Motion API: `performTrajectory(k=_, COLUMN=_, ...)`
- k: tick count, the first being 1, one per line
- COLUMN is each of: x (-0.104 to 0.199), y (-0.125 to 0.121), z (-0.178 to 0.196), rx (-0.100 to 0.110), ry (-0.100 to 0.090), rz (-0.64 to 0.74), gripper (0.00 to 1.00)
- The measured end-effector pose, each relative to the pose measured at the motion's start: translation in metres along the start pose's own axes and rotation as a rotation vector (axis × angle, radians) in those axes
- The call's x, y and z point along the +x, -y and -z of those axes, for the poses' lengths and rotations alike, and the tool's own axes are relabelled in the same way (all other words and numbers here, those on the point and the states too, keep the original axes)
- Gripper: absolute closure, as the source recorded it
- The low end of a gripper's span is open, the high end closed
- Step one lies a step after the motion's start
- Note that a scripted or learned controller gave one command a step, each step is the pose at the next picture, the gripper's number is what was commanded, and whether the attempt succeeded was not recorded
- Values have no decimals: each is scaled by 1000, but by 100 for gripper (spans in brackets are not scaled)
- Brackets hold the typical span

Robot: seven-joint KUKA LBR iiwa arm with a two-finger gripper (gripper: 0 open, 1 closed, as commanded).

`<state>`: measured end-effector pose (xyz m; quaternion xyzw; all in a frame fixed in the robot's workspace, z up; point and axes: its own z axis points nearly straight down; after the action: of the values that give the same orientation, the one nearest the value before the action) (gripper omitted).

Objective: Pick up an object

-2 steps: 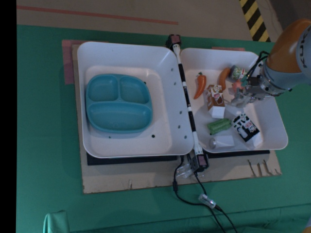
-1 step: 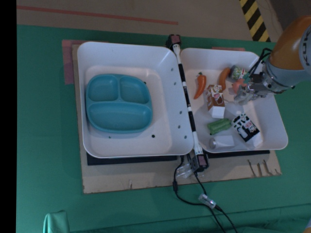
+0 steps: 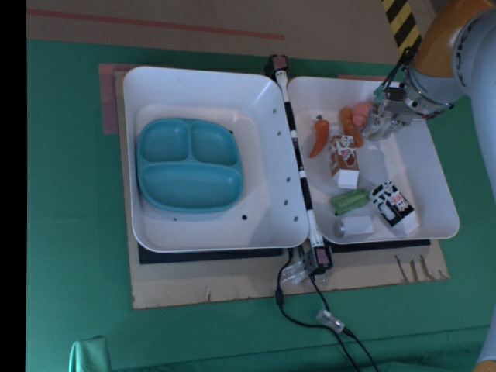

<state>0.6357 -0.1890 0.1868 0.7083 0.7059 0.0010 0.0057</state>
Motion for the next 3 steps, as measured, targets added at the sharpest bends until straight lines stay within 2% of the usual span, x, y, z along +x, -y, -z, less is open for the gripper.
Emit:
performTrajectory(k=1, x=-6, y=-39, z=-3, rx=101, ry=-15, rz=-3, gripper=100)
performTrajectory(k=2, x=-10, y=-37, z=8, rx=114, ry=-10, rz=-8, gripper=100)
performTrajectory(k=3, x=-12, y=-38, z=22, rx=111, ry=-5, rz=-11, gripper=100)
